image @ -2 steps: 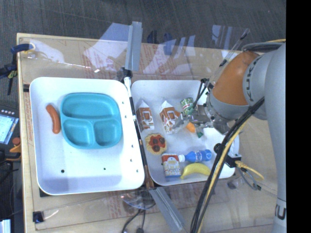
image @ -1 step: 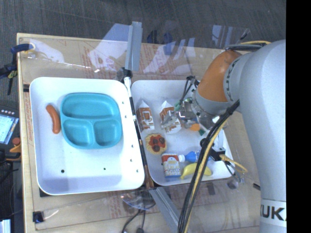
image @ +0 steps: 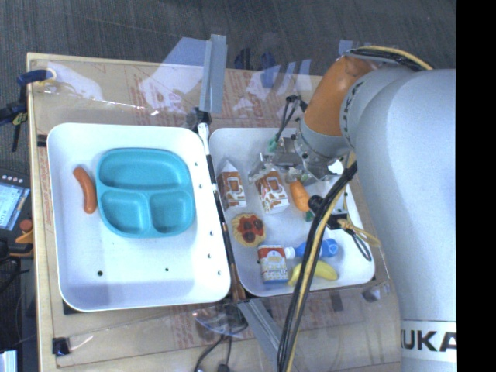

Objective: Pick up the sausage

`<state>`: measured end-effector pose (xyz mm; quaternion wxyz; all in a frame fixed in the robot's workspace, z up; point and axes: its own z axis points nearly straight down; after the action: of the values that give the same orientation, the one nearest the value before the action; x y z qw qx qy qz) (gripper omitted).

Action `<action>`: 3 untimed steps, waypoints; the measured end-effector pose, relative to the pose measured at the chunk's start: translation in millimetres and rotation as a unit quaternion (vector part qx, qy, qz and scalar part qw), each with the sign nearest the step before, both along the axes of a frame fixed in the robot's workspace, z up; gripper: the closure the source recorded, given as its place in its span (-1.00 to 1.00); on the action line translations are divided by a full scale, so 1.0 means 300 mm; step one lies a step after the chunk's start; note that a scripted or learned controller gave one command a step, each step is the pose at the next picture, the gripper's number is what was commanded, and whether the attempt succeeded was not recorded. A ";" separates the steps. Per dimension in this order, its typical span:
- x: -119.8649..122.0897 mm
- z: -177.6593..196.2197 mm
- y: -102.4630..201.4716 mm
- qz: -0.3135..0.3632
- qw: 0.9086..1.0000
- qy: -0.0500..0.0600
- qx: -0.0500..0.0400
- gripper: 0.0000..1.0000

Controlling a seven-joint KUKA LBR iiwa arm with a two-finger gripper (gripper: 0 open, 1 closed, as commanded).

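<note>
A banana point(image: 319, 270) and small carton point(image: 272, 263) are seen at the right bin's point(image: 252, 284) near edge. The sausage point(image: 84, 188) lies in the left bin point(image: 132, 285), beside the blue tray point(image: 146, 190). Farther back, the gripper point(image: 285, 155) is positioned over the right bin; its state cannot be told.

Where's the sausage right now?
The sausage lies in the left bin, by its left wall, just left of the blue tray.
</note>
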<state>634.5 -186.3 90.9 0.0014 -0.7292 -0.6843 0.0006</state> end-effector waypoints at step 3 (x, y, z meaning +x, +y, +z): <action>-0.276 0.844 0.618 -0.001 1.000 0.000 -0.001 1.00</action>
<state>551.6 -1.0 344.0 0.0007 -0.7297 -0.6837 0.0008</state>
